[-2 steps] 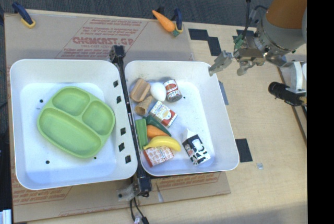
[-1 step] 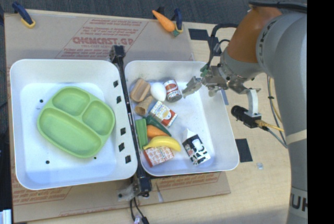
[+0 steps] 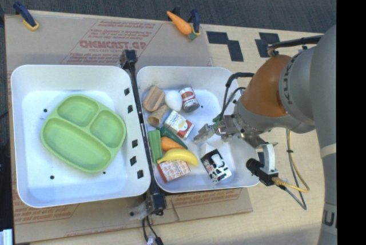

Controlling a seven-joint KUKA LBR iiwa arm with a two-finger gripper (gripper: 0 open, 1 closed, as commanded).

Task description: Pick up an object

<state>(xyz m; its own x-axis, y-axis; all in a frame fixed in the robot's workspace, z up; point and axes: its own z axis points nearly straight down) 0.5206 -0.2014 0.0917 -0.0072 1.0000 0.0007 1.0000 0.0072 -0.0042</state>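
Note:
My gripper [image 3: 205, 133] hangs low over the right bin [image 3: 226, 75], above a bare patch of its floor. Nothing shows in it. Just left of it lies a small white carton [image 3: 176, 123]. A black-and-white box [image 3: 216, 165] lies a little below it. Further left sit a banana [image 3: 182, 156], an orange carrot [image 3: 170, 144], a green strip [image 3: 154, 144] and a red packet [image 3: 173, 169]. Near the bin's far side are a can [image 3: 189, 99], a white egg [image 3: 173, 100] and two brown bread pieces [image 3: 153, 98].
The left bin [image 3: 23, 101] holds a green divided plate [image 3: 84, 132]. A black divider bar [image 3: 134, 118] runs between the bins. A toy carrot [image 3: 181, 23] lies on the cardboard behind them. The arm's orange band [image 3: 266, 89] overhangs the right bin's right rim.

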